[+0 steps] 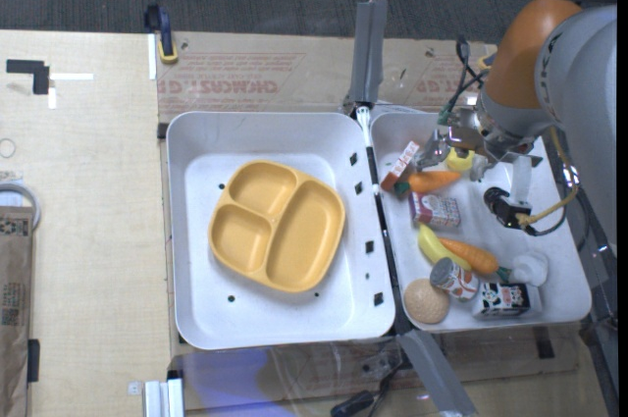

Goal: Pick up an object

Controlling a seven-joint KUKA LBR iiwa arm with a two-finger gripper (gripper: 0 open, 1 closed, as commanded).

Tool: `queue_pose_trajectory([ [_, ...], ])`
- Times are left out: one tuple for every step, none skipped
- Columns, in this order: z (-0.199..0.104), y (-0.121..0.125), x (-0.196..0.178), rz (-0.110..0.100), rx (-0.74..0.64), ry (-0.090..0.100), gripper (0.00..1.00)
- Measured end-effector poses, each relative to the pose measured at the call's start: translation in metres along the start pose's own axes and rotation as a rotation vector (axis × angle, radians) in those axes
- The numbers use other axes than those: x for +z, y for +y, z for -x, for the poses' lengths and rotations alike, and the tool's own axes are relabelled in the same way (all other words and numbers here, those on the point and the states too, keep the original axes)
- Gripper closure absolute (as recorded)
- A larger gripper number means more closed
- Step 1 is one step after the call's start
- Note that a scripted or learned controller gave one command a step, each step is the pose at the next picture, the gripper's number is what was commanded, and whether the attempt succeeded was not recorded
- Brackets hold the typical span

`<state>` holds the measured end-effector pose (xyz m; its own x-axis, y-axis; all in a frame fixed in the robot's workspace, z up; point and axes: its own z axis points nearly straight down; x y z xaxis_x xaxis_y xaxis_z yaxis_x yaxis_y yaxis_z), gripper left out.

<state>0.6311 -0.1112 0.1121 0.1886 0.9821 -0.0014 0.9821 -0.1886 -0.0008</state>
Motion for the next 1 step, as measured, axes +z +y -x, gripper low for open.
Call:
queue_pose_trajectory([
  [0.0375,-0.0576,0.0207,-0.001,-0.257,0.001,0.00],
])
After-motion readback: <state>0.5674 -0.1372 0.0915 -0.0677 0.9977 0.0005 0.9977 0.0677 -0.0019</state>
